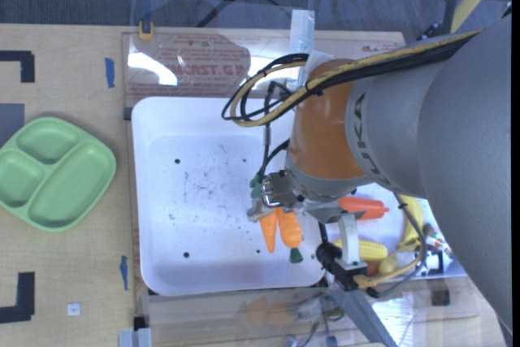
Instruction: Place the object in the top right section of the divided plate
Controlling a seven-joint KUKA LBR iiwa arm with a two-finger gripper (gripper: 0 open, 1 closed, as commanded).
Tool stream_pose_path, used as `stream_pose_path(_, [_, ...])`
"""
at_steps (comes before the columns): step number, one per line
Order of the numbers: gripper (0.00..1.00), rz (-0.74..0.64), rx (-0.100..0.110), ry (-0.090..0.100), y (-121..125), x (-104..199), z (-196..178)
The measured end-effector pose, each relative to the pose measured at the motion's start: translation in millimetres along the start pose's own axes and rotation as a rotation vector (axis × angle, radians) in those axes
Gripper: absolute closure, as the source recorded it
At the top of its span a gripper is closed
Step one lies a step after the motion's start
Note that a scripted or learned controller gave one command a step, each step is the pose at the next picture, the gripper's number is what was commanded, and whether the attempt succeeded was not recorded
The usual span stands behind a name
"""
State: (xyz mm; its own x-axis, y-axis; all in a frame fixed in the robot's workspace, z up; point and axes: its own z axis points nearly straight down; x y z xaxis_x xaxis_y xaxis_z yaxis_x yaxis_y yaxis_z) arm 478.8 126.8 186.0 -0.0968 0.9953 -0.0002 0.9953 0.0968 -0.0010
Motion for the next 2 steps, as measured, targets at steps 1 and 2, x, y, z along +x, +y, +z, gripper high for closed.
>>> stream_pose_path(1, [1.00, 0.333, 0.003, -0.001, 4.2, 51.8, 74.9])
stream_pose_path(2, [1.00, 0.542, -0.007, -0.001, 11.2, 85.3, 96.9])
